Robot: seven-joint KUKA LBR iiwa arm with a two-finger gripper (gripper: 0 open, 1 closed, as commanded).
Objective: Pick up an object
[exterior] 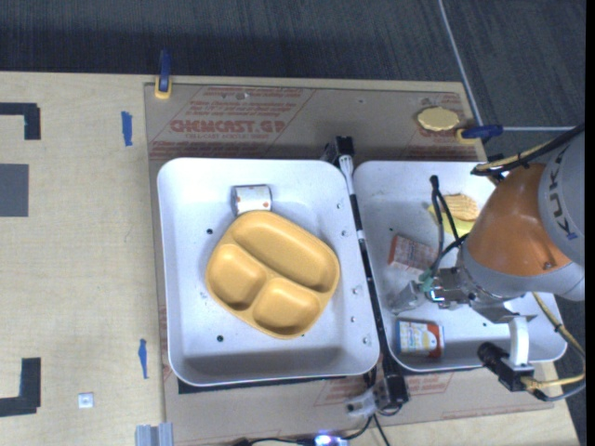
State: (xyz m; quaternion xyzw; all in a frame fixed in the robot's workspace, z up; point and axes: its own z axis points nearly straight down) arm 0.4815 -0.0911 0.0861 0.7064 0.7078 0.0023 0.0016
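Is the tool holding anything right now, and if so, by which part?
Cannot be told. The tool is low in the right bin, beside a small packet, but the arm hides its tip.

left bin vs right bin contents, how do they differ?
The left bin holds one big yellow three-compartment tray plus a small silver item touching its far edge; the right bin holds several small packets, such as a red-and-white one and an orange-labelled one. The arm reaches over the right bin, not the left. Both are shallow and white.
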